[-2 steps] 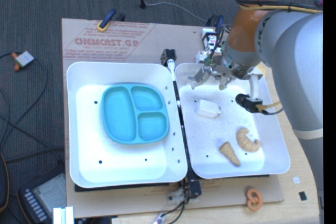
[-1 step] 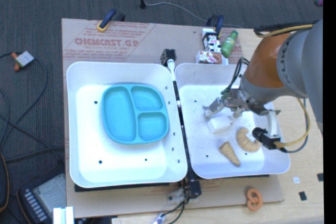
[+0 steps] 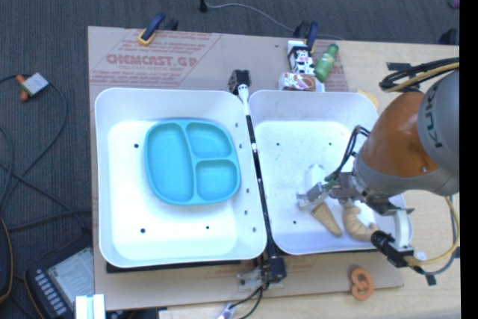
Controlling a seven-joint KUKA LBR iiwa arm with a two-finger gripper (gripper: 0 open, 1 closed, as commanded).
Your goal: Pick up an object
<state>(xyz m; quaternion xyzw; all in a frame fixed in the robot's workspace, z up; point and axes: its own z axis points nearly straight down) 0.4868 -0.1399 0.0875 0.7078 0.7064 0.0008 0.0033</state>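
I saw the arm (image 3: 407, 142) reaching in from 3 o'clock, pincer (image 3: 317, 193) low in the right bin (image 3: 299, 108) toward its 5 o'clock corner. Couldn't tell whether it was released or clenched (too small and blurred). Two tan cone-like objs (image 3: 326, 217) lay just beside it at 5 o'clock, w/ nothing visibly between its tips. Left bin (image 3: 123, 104) held a blue divided plate (image 3: 193, 161). Desk (image 3: 149, 63) carried both bins.

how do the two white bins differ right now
The left bin holds a blue divided plate; the right bin holds small tan food-like pieces. The gripper reaches into the right bin, not the left. Both are shallow, white and similar in size.
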